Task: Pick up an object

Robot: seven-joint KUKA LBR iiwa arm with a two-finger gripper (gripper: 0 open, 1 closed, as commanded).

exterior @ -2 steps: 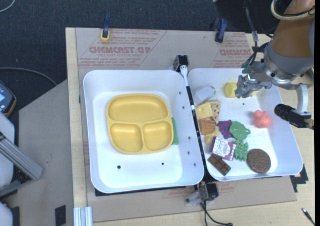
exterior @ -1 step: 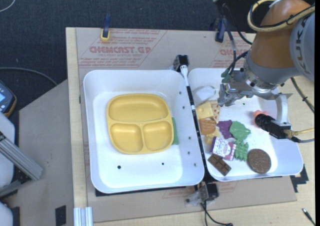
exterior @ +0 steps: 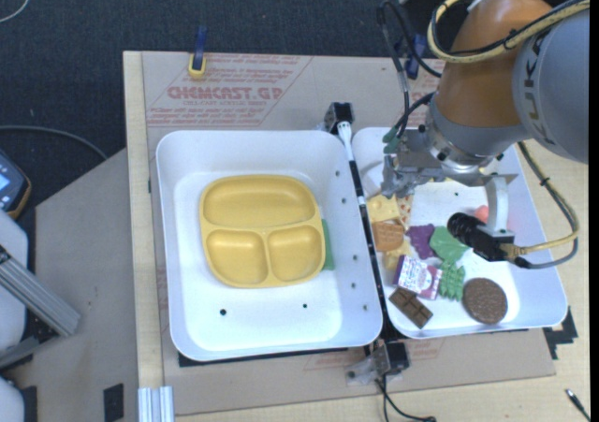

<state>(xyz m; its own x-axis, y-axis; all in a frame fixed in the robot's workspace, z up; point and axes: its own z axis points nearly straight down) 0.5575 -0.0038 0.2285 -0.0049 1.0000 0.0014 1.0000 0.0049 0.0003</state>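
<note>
Grey pincer [exterior: 398, 188]: low in right bin [exterior: 543, 298]; grip state cannot be told.
Toys: yellow piece [exterior: 383, 211] just below pincer.
Progress: nothing visibly lifted; pick remains.

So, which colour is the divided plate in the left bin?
The divided plate is yellow, seen clearly in the camera view from above.

Bright, even overhead light; sharp focus across the bench.
The white bins [exterior: 187, 317] left of and under the gripper [exterior: 398, 181] run near overexposed, with soft shadows only. The orange band [exterior: 487, 46] above it carries a pale sheen; the dark floor stays dim.
</note>
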